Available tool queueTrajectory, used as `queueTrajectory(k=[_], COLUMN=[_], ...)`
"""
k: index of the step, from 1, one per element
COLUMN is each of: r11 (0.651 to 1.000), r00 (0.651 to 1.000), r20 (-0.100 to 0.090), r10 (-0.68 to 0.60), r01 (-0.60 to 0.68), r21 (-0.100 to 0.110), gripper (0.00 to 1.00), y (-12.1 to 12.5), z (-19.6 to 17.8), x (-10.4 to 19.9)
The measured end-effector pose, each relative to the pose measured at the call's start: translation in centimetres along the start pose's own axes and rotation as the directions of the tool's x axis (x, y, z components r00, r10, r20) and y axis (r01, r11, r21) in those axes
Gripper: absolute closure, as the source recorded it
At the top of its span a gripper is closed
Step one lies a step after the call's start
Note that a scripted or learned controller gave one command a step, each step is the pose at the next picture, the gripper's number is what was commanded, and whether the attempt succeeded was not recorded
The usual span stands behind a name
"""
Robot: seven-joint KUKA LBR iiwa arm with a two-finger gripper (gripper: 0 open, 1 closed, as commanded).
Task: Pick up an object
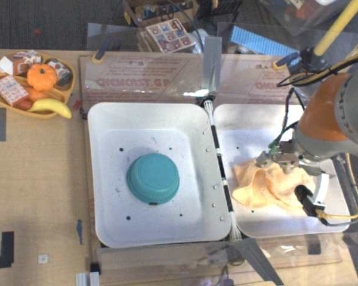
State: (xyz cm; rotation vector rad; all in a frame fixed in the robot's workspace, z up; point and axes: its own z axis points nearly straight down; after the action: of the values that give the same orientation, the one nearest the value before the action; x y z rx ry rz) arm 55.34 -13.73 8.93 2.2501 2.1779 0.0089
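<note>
Right bin (pixel 250 121): yellow cloth (pixel 265 186) lies widthwise; pincer (pixel 274 159) grip unclear

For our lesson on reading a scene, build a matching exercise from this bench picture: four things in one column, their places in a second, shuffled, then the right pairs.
Things
1. teal bowl
2. yellow cloth
3. banana
4. gripper

Places
A. on the yellow plate at the bench's far left
B. over the upper edge of the cloth
C. upside down in the left bin
D. crumpled in the right bin

Pairs: 1-C, 2-D, 3-A, 4-B
</note>
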Motion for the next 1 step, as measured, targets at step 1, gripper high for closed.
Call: queueTrajectory(k=[1], r11=[1.000], r00=[1.000], r20=[0.000], r10=[0.000], r01=[0.000], r21=[0.000], gripper=[0.00], y=[0.00], z=[0.00], x=[0.01])
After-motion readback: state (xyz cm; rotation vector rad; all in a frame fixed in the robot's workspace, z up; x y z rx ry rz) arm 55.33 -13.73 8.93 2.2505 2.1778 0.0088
